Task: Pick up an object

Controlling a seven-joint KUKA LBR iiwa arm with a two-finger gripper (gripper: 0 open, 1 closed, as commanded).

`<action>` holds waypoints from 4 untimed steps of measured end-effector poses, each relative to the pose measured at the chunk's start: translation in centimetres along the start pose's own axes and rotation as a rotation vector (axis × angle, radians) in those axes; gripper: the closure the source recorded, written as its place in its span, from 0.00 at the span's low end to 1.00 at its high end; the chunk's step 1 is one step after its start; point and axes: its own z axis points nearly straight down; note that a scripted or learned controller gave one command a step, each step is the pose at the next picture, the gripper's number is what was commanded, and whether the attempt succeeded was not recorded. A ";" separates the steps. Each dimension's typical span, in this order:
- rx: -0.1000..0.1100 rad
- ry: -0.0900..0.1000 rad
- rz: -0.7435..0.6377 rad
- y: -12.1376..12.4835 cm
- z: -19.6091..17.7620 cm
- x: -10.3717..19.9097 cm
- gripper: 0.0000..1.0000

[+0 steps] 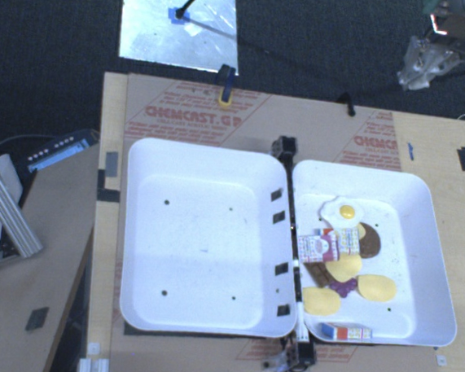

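Observation:
The right bin (432, 241) holds a cluster of small items near its left wall. A toy fried egg (342, 211) lies at the top of the cluster, with a pink and white carton (318, 247) below it and a brown round piece (368, 241) to the carton's right. Yellow oval pieces (376, 287) and a small purple item (344, 288) lie lower down. A flat white, blue and red box (345, 333) rests by the front wall. My gripper (422, 64) hangs high at the top right, beyond the bench's far edge and well away from the bins.
The left bin (203, 235) sits beside the right one, joined by a black hinge strip (286, 243). A cardboard sheet (247, 117) lies under both. A shiny metal plate (180, 21) lies on the floor at the top left, and a metal frame (1, 208) stands at the left.

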 end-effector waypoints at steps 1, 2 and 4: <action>-0.009 0.001 -0.009 0.0 -4.1 2.1 1.00; -0.007 0.001 -0.008 0.0 -5.8 2.1 1.00; -0.007 -0.001 -0.003 0.0 -5.7 -5.8 1.00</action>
